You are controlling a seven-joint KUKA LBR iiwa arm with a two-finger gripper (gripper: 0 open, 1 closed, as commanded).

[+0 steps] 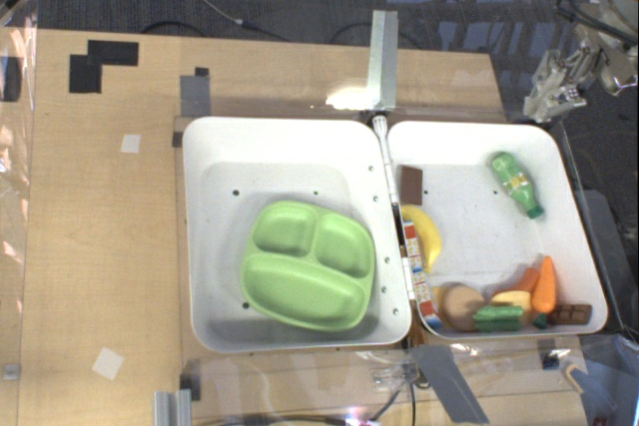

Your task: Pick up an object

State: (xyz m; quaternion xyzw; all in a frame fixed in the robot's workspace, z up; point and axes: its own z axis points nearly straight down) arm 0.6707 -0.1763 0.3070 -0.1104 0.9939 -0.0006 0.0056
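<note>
My gripper (557,99) hangs above the bench just beyond the far right corner of the right bin (469,143), open with nothing between its fingers. A green bottle (516,183) lies in that bin's far right part, the closest object to the gripper. A banana (426,236) and a brown block (410,182) lie along the bin's left wall. At the near edge sit an orange carrot (543,284), a round brown piece (459,303), a green piece (497,317), a yellow piece (512,298) and a dark brown bar (572,314).
The left bin (215,214) holds a green divided plate (309,264), slightly tilted. A metal post (383,60) stands behind the seam between the bins. Cables trail at the upper right near the arm (614,10).
</note>
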